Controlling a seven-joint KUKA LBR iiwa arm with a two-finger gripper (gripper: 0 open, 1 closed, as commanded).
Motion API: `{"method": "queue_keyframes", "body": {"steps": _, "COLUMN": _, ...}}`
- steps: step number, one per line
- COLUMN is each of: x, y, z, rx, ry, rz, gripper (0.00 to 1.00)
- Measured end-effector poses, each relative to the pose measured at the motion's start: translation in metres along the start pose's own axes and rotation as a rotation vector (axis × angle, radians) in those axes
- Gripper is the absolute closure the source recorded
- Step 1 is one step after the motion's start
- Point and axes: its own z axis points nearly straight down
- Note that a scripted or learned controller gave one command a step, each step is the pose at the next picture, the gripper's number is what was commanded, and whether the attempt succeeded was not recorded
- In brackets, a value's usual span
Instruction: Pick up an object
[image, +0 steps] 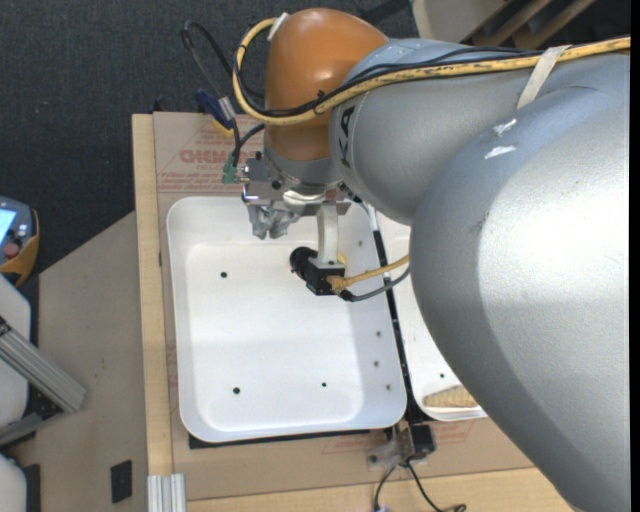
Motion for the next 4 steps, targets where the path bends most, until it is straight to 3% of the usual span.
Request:
{"method": "queue_keyframes", "body": {"steps": 1, "x": -0.029, "y": 0.042, "z": 0.004, "rx": -0.002, "ry": 0.001, "rz": -0.001, "gripper": 1.0}}
{"method": "queue_keyframes", "body": {"steps": 2, "x": -0.108, "y": 0.041, "z": -0.005, "rx": 0.002, "ry": -0.001, "rz": 0.003, "gripper": 1.0}}
{"method": "queue_keyframes", "body": {"steps": 3, "x": -0.087, "y": -0.022, "z": 0.005, "rx": 0.009, "ry": 0.002, "rz": -0.005, "gripper": 1.0}}
{"method": "queue_keyframes", "body": {"steps": 4, "x": -0.087, "y": -0.077, "z": -0.102, "rx": -0.008, "ry": 0.005, "rz": -0.006, "gripper": 1.0}}
